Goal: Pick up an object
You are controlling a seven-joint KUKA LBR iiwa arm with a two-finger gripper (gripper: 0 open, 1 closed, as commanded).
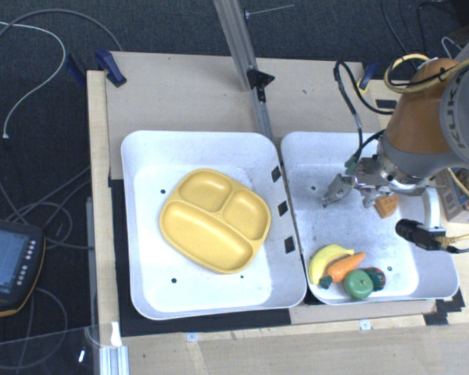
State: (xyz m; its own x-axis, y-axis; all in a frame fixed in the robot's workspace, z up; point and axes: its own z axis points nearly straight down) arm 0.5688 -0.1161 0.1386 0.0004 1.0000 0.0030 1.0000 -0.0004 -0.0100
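The arm (pixel 422 123) hangs over the far part of the right bin (pixel 313 151), and nothing looks picked up yet. Its gripper (pixel 340 190) is spread open and empty, while the banana (pixel 326 259), carrot (pixel 345 266) and green fruit (pixel 359 284) lie clustered in the near corner, well apart from the jaws.

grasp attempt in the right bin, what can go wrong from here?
1. The toy banana, carrot and green round fruit are packed together in the right bin's near corner, so a pick there may grab two things or pinch the bin wall.
2. The gripper hangs over bare bin floor, apart from that cluster; closing here would likely catch nothing.
3. A small orange piece lies close under the wrist and could get knocked aside.
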